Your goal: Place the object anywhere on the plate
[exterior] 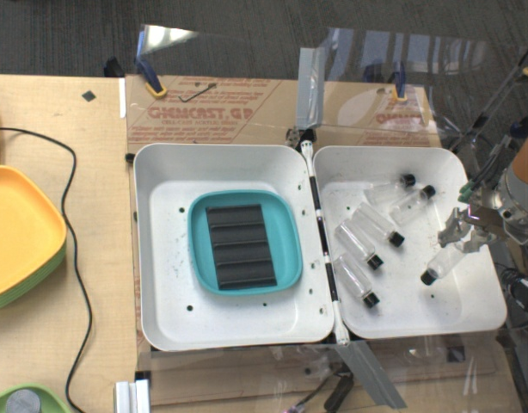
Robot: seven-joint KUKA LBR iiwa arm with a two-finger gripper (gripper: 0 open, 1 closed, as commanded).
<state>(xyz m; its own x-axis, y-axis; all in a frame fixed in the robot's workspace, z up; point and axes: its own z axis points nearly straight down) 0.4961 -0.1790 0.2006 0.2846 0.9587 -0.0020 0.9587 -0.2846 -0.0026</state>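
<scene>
From the overhead camera: gripper (463, 231) low at the right bin's (479, 315) far edge, fingers seemingly closed on a clear plastic tube with a black cap (440, 265), though hard to confirm. Well to the left, teal plate (290, 239) bearing only a black ribbed block (240, 246); carry and placement still ahead.

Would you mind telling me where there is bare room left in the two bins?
Left bin: bare floor rings the teal plate, widest below it and on its left. Right bin: clear vials crowd the middle; the claw hangs at right. The bottom strip is free.
</scene>
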